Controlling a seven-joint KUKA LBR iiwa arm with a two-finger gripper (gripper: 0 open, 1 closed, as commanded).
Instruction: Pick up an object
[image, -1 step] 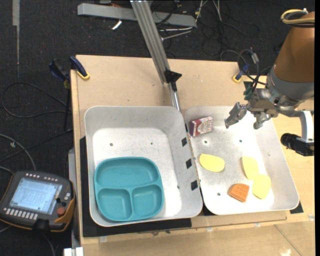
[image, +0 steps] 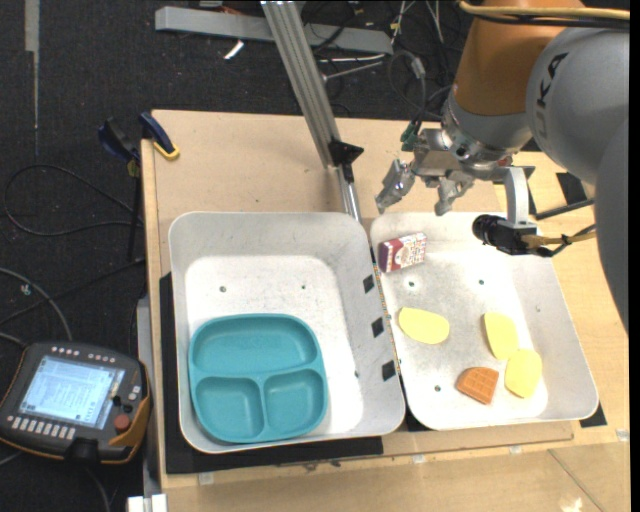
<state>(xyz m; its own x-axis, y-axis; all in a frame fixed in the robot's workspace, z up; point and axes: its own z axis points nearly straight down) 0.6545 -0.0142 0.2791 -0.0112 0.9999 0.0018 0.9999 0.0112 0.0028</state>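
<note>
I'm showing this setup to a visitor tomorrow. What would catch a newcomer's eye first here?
Probably the teal divided tray, alone in the left bin, the largest patch of colour. Next, the grey arm with its orange band, reaching in from the right, its open gripper hanging above the far edge of the right bin. Below it lie a small carton, three yellow pieces and an orange waffle-like piece.

Partial letters "KU" in dark print on the grey arm (image: 585, 90); carton (image: 402, 252) print too small to read.
</note>
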